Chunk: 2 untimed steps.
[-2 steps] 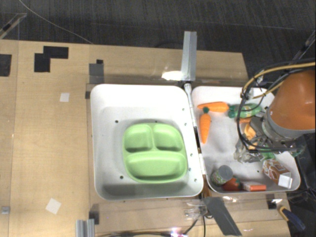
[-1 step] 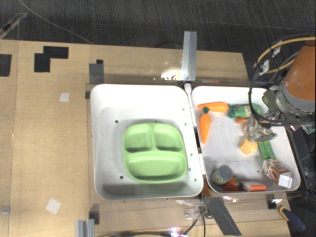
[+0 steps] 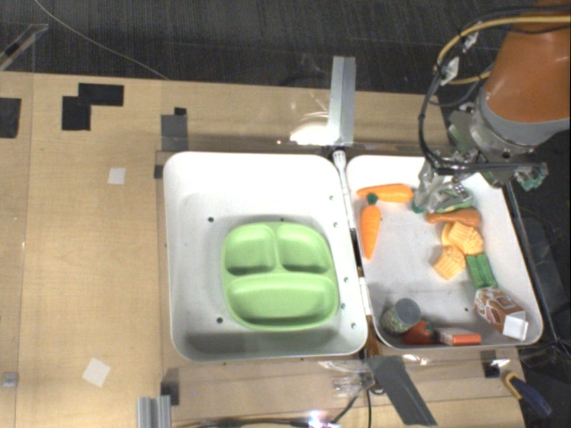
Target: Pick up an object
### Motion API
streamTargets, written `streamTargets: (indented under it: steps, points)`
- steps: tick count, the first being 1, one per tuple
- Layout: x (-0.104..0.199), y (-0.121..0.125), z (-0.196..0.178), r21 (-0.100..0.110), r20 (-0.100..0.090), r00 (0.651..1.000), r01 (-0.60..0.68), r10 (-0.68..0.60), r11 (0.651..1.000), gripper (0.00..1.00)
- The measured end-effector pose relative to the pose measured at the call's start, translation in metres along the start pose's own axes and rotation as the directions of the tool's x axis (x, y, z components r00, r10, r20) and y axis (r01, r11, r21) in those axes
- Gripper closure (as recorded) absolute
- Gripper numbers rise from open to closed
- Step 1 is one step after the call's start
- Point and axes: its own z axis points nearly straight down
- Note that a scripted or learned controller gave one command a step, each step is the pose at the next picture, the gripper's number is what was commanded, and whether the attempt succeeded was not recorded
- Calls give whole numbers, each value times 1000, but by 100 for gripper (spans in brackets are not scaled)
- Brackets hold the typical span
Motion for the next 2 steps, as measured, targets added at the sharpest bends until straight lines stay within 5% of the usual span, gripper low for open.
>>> streamTargets:
  steps: [1, 2]
  points:
    - [-97, 28, 10, -6, -3, 1000, 12, -12, 1000, 100]
    - [-98, 24, -7, 2, 11, 1000, 6, -6, 1000, 100]
